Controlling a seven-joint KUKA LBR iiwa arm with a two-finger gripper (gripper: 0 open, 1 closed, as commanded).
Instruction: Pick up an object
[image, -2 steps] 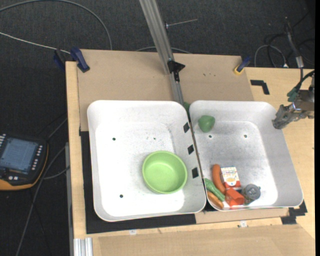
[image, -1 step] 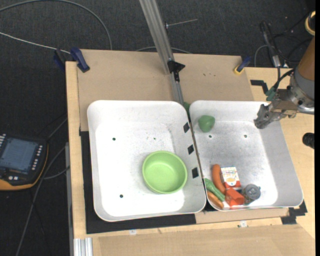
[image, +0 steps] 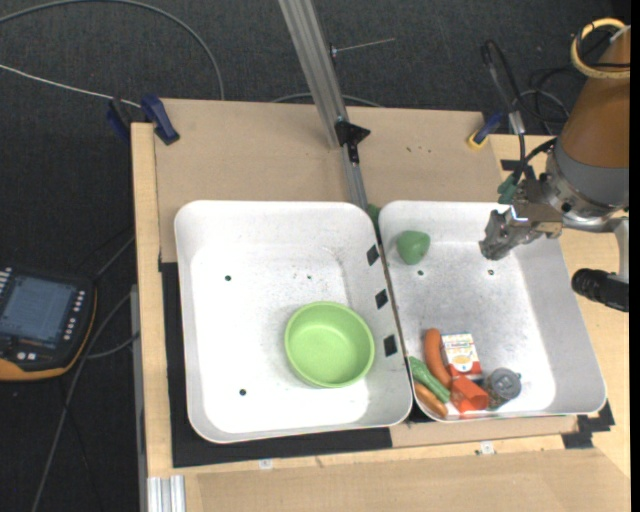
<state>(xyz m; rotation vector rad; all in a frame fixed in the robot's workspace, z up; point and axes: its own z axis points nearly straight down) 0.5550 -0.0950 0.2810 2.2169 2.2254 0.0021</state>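
While your gripper (image: 497, 240) hangs over the right bin's (image: 545, 300) upper area, I can't tell its state from this angle. You have a green lump (image: 412, 245) near the bin's top left, apart from the gripper. At the bottom edge sit a carrot (image: 435, 352), a small carton (image: 461, 355) with unreadable print, and a grey disc (image: 502, 383). A green bowl (image: 329, 344) sits in the left bin (image: 240, 300).

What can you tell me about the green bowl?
The green bowl is round, light lime green and looks like smooth plastic. It sits upright, open side up, on the floor of the left white bin, toward that bin's near right part, close to the wall shared with the other bin. Nothing shows inside it, and nothing but the bin's floor touches it.
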